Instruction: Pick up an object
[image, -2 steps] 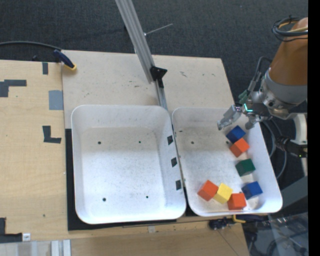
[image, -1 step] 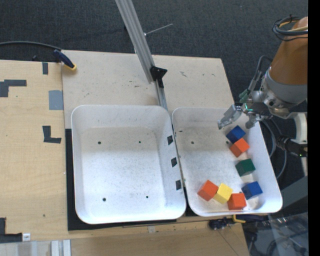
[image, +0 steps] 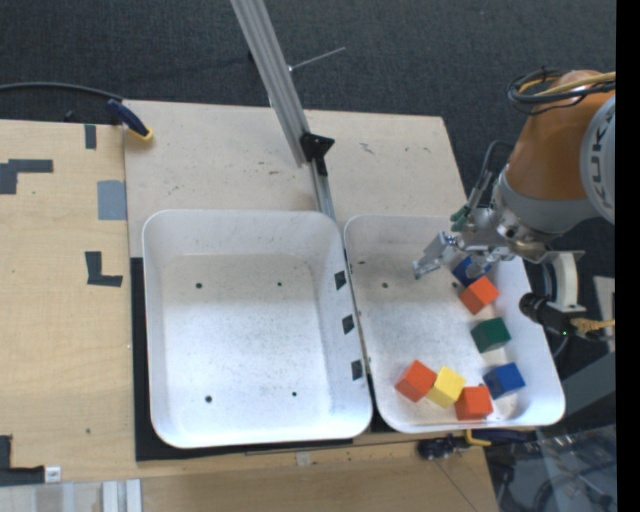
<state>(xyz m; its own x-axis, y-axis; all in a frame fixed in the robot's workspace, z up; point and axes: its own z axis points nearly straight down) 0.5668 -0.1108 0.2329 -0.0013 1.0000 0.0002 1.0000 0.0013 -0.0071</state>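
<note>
Fingers (image: 432, 262) over right bin (image: 400, 400), spread unclear; orange block (image: 479, 293) just beside, apparently ungripped.

Six blocks (image: 479, 293) — three orange, one each yellow, green, blue.

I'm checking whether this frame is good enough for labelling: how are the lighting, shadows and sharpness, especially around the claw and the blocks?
Camera view: soft, even light, no harsh glare on the white bins; faint shadows beside the blocks, such as the yellow block; the claw is slightly blurred, so its fine detail is hard to read; block colours are clear but edges soft.
</note>
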